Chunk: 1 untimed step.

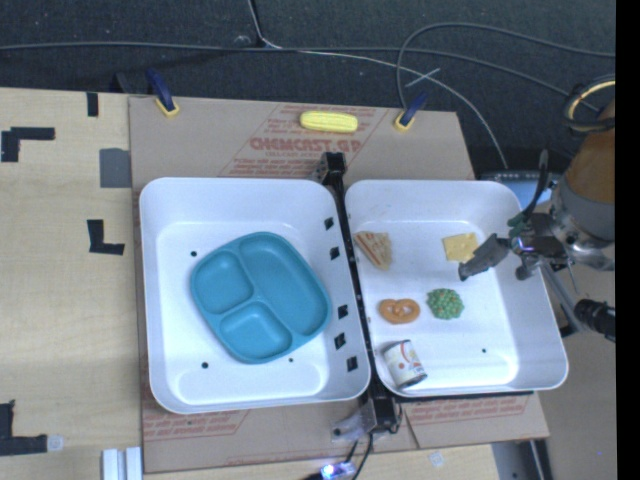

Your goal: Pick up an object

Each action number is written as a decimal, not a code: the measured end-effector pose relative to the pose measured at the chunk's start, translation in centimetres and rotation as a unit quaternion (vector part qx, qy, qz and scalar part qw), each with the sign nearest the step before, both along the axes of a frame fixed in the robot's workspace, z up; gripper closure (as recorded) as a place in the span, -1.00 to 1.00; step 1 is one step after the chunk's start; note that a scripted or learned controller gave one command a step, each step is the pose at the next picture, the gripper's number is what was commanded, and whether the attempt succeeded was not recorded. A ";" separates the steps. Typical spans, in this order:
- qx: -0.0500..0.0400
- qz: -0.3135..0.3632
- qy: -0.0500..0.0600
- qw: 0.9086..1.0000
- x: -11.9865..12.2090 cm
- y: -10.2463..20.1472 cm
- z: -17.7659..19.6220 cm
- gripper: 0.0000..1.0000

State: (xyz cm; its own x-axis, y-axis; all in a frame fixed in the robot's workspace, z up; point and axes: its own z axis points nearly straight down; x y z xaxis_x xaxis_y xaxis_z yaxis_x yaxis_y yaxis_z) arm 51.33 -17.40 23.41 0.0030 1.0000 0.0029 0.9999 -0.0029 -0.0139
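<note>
The right bin [520, 363] holds several small items: a sandwich wedge [375, 249], a yellow cheese piece [460, 246], an orange pretzel [399, 311], green broccoli [445, 303] and a small can [404, 362] lying on its side. My gripper [500, 258] hangs over the bin's right side, just right of the cheese and above the broccoli. Its dark fingers [483, 259] stand spread apart with nothing between them.
The left bin [170, 368] holds a blue divided plate [260, 295]. A yellow corn cob [328, 121] lies on the cardboard behind the bins. Black clips run along the divider [345, 268] between the bins. Cables cross the dark area at the back.
</note>
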 end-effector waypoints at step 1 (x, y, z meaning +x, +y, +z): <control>-0.001 0.002 -0.006 1.000 0.3 0.0 0.7 -1.00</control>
State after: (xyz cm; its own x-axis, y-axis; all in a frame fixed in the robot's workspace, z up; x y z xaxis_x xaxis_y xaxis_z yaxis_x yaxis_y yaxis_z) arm 51.59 -17.36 24.07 -0.0010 1.0000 0.0001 1.0000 0.0010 -0.0015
